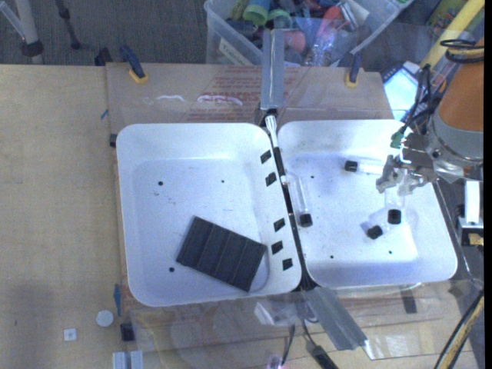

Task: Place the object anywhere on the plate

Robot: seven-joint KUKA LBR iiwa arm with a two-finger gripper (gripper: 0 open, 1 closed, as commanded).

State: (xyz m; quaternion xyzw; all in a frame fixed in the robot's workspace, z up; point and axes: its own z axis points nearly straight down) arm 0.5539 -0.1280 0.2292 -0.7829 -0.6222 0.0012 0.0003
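Lying flat in the left shallow white plastic bin (pixel 127 206), a dark grey rectangular slab with a ribbed top (pixel 221 254) was seen in the near half, turned at a slant to the bin walls. Its lower right corner was close to the divider between the bins. A faint pale curved edge (pixel 264 274) was noted just beside that corner; whether it belonged to a plate could not be told.

The two-finger gripper (pixel 396 187) was found well apart from the slab, over the far right part of the right shallow white plastic bin (pixel 438 261), at the end of the grey arm with the orange band (pixel 469 98). Whether the gripper was spread or pressed together could not be told, and nothing was seen to be held by it.

Several small black blocks were scattered on the right bin's floor: one near the far wall (pixel 350 165), one by the divider (pixel 305 220), and two close under the gripper (pixel 374 233). A thin clear tube-like piece (pixel 296 194) was seen near the divider.

Beyond the bins, a clear plastic crate of coloured toys (pixel 307 10) was observed, with two orange-handled clamps (pixel 137 71) on the light wooden bench (pixel 54 206).
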